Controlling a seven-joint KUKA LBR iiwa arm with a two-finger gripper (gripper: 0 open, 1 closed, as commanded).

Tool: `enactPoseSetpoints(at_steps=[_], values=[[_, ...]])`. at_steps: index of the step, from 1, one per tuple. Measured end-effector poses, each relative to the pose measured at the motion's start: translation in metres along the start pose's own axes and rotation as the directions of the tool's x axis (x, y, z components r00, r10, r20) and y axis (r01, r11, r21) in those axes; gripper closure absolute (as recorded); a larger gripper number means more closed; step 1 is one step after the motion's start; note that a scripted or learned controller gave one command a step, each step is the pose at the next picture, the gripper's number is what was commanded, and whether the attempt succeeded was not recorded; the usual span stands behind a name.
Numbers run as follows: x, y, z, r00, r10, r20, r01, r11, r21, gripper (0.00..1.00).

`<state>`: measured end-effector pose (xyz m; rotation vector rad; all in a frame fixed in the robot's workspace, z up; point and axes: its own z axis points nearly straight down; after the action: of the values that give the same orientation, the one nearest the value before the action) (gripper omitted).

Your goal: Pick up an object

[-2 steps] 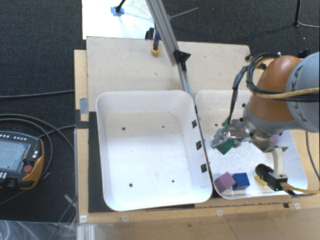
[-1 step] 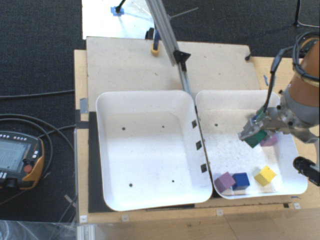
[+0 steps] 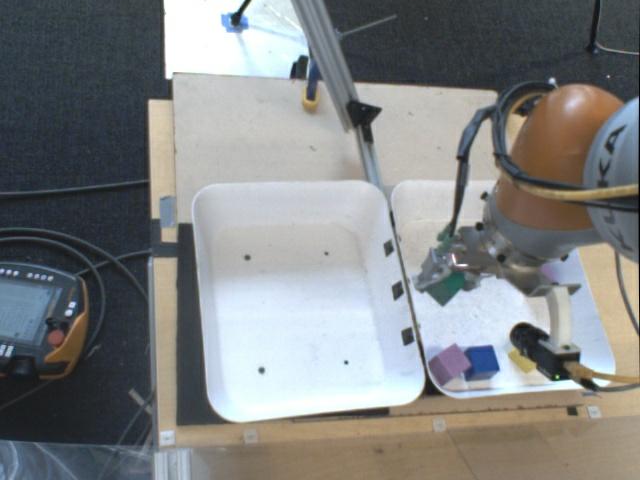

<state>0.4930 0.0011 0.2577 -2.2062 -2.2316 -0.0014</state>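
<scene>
My gripper [image 3: 442, 276] hangs over the left part of the right bin [image 3: 425, 203], close to the wall the two bins share. A dark green block [image 3: 452, 288] sits between its metal fingertips, and the fingers are shut on it. I cannot tell whether the block is off the bin floor. A purple block [image 3: 449, 362] and a blue block [image 3: 483, 360] lie side by side at the bin's front edge. A small yellow piece [image 3: 522, 361] lies just right of them.
The left bin [image 3: 215, 298] lies to the left, beyond the shared wall. The arm's orange band [image 3: 560, 158] and grey wrist cover the right bin's far right. A metal pole [image 3: 335, 63] slants in from the top toward the bins' junction. A teach pendant [image 3: 35, 313] lies off the bench at left.
</scene>
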Motion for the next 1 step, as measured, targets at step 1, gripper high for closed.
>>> enactPoseSetpoints(at_steps=[1], values=[[0.0954, -0.0019, 0.0417, 1.000, -0.002, 0.000, 0.002, 1.000, 0.002, 1.00]])
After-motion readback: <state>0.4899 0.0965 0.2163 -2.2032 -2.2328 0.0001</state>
